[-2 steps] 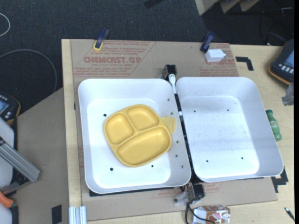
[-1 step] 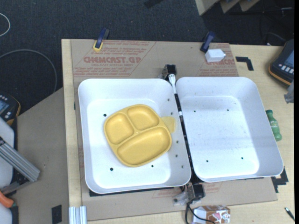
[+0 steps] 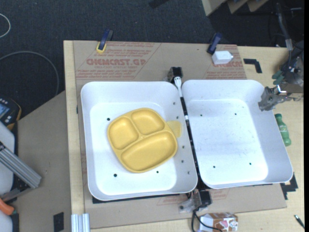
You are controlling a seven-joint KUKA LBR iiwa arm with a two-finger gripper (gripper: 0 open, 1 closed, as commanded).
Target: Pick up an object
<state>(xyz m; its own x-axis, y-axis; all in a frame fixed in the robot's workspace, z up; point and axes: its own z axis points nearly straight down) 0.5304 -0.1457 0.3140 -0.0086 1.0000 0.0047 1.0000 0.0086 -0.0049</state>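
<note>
A yellow divided plate [image 3: 142, 139] is lying flat in the left bin [image 3: 91, 129], rounded and glossy, with two small compartments above one long one and a small tab jutting toward the bins' divide. The gripper [image 3: 268, 99] is hanging at the right bin's [image 3: 231, 134] far right rim, well apart from the plate and carrying nothing visible.

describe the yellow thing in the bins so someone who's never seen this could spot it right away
Two shallow white bins sit side by side on the bench; look in the left bin. Lying flat near its middle is a yellow divided plate, rounded, with two small compartments above one large one. It is the one coloured object inside either bin.
</note>
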